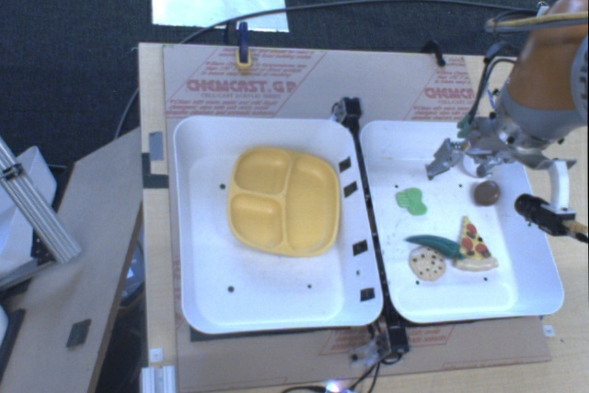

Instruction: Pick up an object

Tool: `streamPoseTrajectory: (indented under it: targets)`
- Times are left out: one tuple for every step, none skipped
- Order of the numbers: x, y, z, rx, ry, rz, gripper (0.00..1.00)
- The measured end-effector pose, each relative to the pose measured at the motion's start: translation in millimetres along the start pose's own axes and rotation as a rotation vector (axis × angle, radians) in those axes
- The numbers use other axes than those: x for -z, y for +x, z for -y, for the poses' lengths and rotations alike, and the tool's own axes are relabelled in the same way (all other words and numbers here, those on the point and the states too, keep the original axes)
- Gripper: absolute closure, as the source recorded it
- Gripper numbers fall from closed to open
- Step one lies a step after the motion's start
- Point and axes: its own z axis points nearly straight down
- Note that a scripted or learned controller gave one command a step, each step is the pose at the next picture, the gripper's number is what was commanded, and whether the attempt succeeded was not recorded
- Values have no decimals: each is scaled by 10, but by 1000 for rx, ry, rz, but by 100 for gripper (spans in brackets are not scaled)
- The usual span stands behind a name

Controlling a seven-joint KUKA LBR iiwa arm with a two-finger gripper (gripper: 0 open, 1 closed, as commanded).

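A yellow plastic divided plate [283, 201] lies in the left white bin [198, 290]. The right white bin [534, 294] holds a green flat piece [410, 201], a brown round lump [486, 192], a toy pizza slice [473, 246], a speckled cookie [426, 264] and a teal curved strip [436, 244]. The grey gripper [460, 156] hovers over the right bin's far end, fingers spread and holding nothing, near the lump.

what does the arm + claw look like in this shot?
The arm shows a broad orange band over a grey wrist section. Below it hangs a metallic silver-grey claw assembly of brackets and thin rods. A thin dark cable loops beside the wrist. Markings are too small to read.
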Motion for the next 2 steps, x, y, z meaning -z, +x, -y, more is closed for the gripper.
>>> streamPoseTrajectory:
  targets:
    - [75,3,-26,3,-13,2,0]
    - [-348,-12,-76,1,-11,1,0]
